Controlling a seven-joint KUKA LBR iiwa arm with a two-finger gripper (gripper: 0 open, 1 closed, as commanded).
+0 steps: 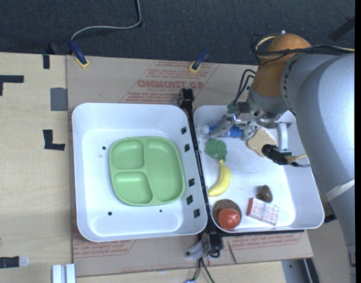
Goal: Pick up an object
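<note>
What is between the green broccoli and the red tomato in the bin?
The banana lies between the broccoli and the tomato, seen in the camera view of the right bin.

**Desk:** What's on your feed?

**Me:** I see two white bins. The left bin [86, 158] holds a green divided plate [147, 170] at frame centre. The right bin [307, 202] holds a banana [220, 180], a green leafy item [216, 149] above it, a tomato [229, 218] in a brown bowl [226, 206], a small red-and-white box [263, 211] and a brown lump [263, 193].

**Desk:** The arm?

**Me:** My gripper [242, 124] sits low in that bin's upper part, beside a blue-and-white item [222, 131] and a tan piece [261, 139].
</note>
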